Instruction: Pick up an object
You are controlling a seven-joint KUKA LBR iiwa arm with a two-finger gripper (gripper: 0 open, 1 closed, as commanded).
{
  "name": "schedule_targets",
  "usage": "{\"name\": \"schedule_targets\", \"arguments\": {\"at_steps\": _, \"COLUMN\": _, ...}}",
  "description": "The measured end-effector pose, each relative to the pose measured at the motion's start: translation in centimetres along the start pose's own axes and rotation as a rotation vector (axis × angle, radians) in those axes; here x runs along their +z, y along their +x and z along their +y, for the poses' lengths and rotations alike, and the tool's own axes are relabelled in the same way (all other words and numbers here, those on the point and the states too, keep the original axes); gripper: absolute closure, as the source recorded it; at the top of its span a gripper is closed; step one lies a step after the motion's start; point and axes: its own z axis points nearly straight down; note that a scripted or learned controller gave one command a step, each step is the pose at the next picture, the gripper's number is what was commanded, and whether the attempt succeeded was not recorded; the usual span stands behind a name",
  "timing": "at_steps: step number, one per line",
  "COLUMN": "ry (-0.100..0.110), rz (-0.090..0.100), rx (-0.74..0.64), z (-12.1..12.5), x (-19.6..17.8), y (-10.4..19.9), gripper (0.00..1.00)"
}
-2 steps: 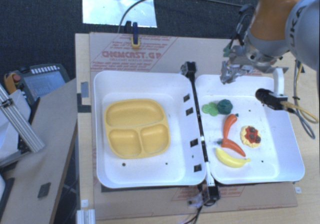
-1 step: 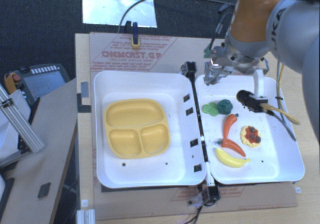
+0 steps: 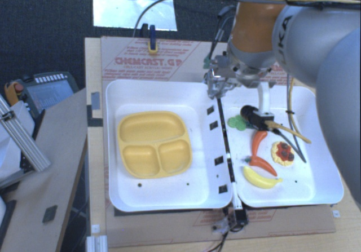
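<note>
The gripper (image 3: 217, 88) hangs over the divider between the bins; I cannot tell its state. Toy food, a banana (image 3: 260, 178) and carrots (image 3: 258, 142), lies in the right bin (image 3: 321, 189).

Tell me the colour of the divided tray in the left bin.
Yellow tray, seen in the camera view.

yellow divided tray (image 3: 153, 144) lies in the left bin (image 3: 121, 90) (teach pendant (image 3: 48, 92) far left).

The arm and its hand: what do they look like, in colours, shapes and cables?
The arm is thick, rounded and grey, with a glossy orange band above the wrist. Thin dark and yellowish cables loop around that band. The hand is a small metallic grey unit below it.
</note>
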Motion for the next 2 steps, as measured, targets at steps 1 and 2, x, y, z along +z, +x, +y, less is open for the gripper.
{"name": "schedule_targets", "arguments": {"at_steps": 1, "ry": 0.001, "rz": -0.001, "rx": 0.002, "z": -1.67, "x": 1.85, "y": 3.79, "gripper": 1.0}}
{"name": "schedule_targets", "arguments": {"at_steps": 2, "ry": 0.0, "rz": -0.002, "rx": 0.006, "z": -1.59, "x": 1.79, "y": 3.55, "gripper": 0.0}}
